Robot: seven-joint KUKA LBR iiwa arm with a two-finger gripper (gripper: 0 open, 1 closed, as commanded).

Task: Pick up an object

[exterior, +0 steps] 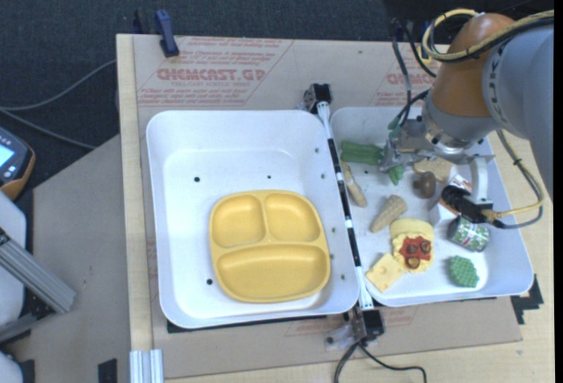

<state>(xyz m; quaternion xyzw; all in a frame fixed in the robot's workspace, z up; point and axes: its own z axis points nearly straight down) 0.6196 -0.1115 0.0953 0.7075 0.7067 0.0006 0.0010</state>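
Pincer: my gripper [406, 154] hangs low over the far left part of the right bin [510, 271]; from my seat I cannot tell how it is set, as the wrist hides it.
Arm: the grey arm [519, 64] with its orange band [462, 64] reaches in from the right, across the right bin's far edge.
Green toy: a long green piece [359, 151] lies by the right bin's far left corner, just beside the gripper.
Brown lump: a small round brown piece [425, 185] sits just near of the wrist, mid-bin.
Near-left cluster: I see a pale cone [388, 213], a yellow wedge [384, 271] and a yellow piece topped with red [413, 246] towards the near left corner.
Left wall: a slim tan piece [354, 188] lies along the right bin's left wall.
Right side: a green can [471, 235] and a knobbly green piece [463, 270] rest near the right bin's near right corner.
Left bin: the left bin [176, 152] carries a yellow divided plate [266, 245] towards its near edge.
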